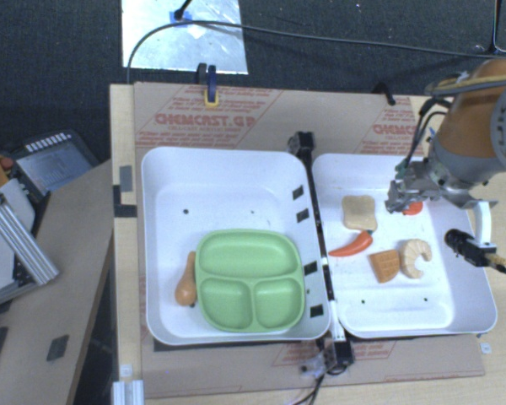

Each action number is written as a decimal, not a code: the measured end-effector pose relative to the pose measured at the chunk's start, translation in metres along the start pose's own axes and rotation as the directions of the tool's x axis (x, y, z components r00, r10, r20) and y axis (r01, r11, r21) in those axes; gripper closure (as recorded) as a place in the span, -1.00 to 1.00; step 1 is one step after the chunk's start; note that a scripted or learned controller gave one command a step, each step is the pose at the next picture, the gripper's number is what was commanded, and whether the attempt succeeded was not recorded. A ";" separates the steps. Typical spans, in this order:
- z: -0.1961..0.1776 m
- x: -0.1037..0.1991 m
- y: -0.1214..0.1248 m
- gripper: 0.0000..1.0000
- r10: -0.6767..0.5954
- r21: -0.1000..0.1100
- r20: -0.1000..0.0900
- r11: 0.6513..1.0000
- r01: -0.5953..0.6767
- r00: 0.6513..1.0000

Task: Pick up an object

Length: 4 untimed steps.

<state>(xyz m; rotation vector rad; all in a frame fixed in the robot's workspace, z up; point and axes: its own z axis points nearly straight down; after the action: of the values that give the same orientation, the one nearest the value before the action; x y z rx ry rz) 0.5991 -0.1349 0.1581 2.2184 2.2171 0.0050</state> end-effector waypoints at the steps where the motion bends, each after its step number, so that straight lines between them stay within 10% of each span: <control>1: -0.064 0.003 0.005 1.00 -0.005 -0.002 0.000 1.000 0.005 1.000; 2: -0.126 -0.005 0.007 1.00 -0.005 -0.003 0.001 1.000 0.005 1.000; 4: -0.094 0.106 0.032 1.00 -0.010 0.005 -0.003 1.000 0.010 1.000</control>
<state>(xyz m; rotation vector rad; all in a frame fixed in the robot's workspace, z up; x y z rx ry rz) 0.6309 -0.0283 0.2520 2.2108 2.2320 0.0028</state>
